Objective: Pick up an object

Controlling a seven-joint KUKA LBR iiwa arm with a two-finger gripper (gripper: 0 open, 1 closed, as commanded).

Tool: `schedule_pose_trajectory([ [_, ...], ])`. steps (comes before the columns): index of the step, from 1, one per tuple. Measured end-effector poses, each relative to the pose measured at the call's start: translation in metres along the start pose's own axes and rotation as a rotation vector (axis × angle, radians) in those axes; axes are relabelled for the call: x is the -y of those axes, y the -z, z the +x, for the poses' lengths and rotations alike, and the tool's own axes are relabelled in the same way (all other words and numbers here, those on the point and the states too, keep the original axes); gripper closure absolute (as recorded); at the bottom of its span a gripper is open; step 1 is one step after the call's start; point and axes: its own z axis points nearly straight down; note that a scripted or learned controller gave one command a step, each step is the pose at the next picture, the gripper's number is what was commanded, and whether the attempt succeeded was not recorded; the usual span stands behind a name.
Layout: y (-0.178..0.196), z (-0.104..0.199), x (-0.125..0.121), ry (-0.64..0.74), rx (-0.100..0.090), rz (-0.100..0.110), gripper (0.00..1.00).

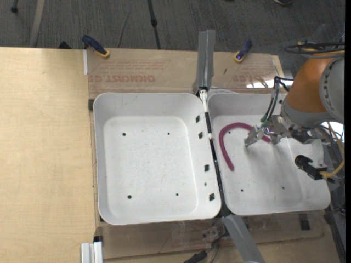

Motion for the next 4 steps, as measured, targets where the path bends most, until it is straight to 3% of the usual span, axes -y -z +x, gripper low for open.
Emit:
schedule_pose_trajectory([
  [1,0.052,-0.035,-0.054,0.122,0.002,-0.003,0.00],
  [2,0.001,0.013,0.000,0.064,0.000,-0.001,0.00],
  [3,0.003,0.030,-0.077,0.048,0.003,-0.006,0.00],
  [4,0.003,0.048,-0.038,0.060,0.002,-0.005,0.00],
])
